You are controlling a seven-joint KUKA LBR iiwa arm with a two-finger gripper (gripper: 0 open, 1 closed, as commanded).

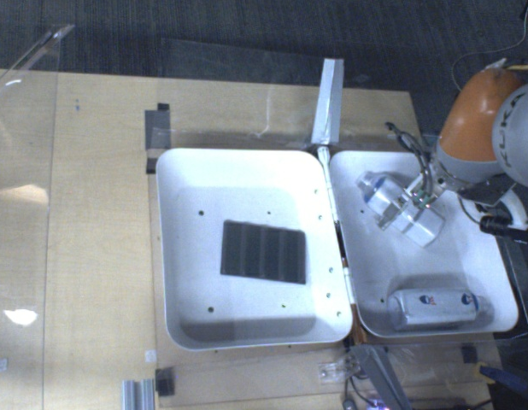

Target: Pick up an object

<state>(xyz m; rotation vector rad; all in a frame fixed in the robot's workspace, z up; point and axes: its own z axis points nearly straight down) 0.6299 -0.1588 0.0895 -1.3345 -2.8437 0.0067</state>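
Near the front wall of the right-hand shallow white bin [495, 259] lies a long grey rounded metal-looking block [435, 306], apart from the gripper.

Lengthwise along that front wall, the grey block carries small red and blue marks on its top face and rests flat on the bin floor. Further back in the same bin, the silvery two-finger gripper [399, 205] hangs low over the floor near the bin's left rear part; how wide its jaws stand cannot be told, and nothing is seen held in them. The grey arm with its orange band [473, 122] reaches in from the right. Just beside this bin, the left-hand shallow white bin [183, 178] holds a dark ribbed rectangular mat [264, 251] lying flat near its middle. Both bins sit on a pale wooden bench [85, 229].
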